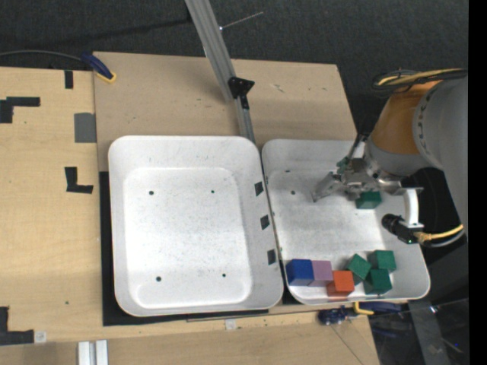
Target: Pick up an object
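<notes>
Camera view from above: my arm (426,128) reaches in from the right over the right bin (304,204), hand (358,181) low in that bin's upper right part. A green block (369,199) sits right at the hand, on its near side, touching or nearly so. It looks partly tucked under the hand hardware, but I can't make out a finger on either side of it, so I won't call it held. Whether the hand is apart or together, I cannot tell; the wrist body covers that area.

Other candidates are well apart from the hand, clustered along the near edge of the right bin: blue block (300,271), purple block (322,271), orange block (342,281), three more green blocks (371,271). The left bin (183,226) has no blocks in it.

My call: the green block by the hand is the target, and the coming move turns on whether it lies between the fingers or just beside them. The block looks roughly cubic, no clear long axis.
</notes>
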Robot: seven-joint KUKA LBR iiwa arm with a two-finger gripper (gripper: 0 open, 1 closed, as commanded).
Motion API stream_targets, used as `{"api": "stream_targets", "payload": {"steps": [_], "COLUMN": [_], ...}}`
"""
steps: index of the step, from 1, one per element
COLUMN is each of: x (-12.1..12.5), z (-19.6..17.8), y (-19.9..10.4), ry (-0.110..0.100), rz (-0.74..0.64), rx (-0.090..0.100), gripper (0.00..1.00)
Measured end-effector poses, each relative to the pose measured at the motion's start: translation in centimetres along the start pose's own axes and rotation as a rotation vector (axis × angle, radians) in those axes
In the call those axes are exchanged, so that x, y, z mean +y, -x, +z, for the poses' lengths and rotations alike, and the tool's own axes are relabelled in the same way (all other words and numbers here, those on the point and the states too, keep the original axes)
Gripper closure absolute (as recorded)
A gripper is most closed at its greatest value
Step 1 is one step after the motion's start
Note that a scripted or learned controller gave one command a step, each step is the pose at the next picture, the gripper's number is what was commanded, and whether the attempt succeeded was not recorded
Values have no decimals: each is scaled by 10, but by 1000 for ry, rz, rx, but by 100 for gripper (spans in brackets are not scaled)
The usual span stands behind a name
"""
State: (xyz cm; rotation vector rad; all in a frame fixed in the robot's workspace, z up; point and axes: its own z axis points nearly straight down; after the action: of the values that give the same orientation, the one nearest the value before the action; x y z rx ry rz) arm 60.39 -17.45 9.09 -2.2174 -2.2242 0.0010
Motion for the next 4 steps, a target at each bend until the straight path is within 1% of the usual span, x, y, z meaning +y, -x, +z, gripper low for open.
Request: {"api": "stream_targets", "payload": {"steps": [1, 2, 3, 4], "x": [0, 5, 10, 11], "z": [-10, -72, -125, -175], "y": [-1, -5, -16, -16], "ry": [-2, 6, 6, 6], "rz": [0, 1, 0, 1], "rx": [1, -2, -1, -2], "gripper": [100, 100, 100, 100]}}
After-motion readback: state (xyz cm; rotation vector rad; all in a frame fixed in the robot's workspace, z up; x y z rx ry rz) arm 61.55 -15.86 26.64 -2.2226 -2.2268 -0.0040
